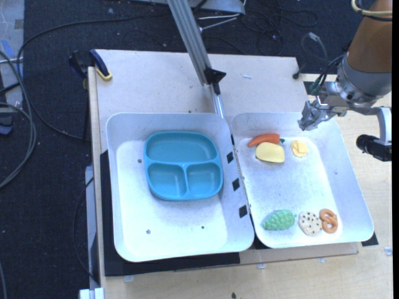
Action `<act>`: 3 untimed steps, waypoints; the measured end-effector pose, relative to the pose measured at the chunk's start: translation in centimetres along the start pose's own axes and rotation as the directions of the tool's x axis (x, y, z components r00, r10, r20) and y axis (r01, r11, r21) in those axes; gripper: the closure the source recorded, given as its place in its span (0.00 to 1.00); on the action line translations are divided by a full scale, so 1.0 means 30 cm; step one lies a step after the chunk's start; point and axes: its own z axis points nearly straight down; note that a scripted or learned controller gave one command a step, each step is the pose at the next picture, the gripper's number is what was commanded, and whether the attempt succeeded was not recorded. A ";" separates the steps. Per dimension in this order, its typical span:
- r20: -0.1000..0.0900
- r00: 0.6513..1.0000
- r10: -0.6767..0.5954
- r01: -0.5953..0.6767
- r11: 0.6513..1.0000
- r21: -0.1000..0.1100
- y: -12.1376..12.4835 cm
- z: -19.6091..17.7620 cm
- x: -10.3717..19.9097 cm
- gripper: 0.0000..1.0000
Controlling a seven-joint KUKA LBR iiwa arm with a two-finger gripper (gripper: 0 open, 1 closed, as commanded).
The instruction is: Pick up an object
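Observation:
The right bin [349,185] holds a red-orange carrot-like piece [264,139], a yellow chunk [271,152] just below it, and a small pale yellow piece [299,148] to their right. Near the bin's front lie a green bumpy item [278,220], a speckled cookie [309,223] and a pretzel [328,220]. My gripper [308,123] hangs over the bin's far right corner, up and to the right of the pale yellow piece. Nothing shows between its fingers.
The left bin [124,229] carries a blue three-compartment tray [183,165]. A slanted metal pole [190,33] runs down to the seam between the bins. Cables lie on the dark floor around the bench.

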 end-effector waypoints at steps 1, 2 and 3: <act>-0.002 1.000 -0.003 0.003 1.000 0.006 0.023 0.017 0.206 1.00; -0.002 1.000 -0.003 0.003 1.000 0.008 0.044 0.085 0.370 1.00; -0.002 1.000 -0.004 0.004 1.000 0.008 0.061 0.137 0.561 1.00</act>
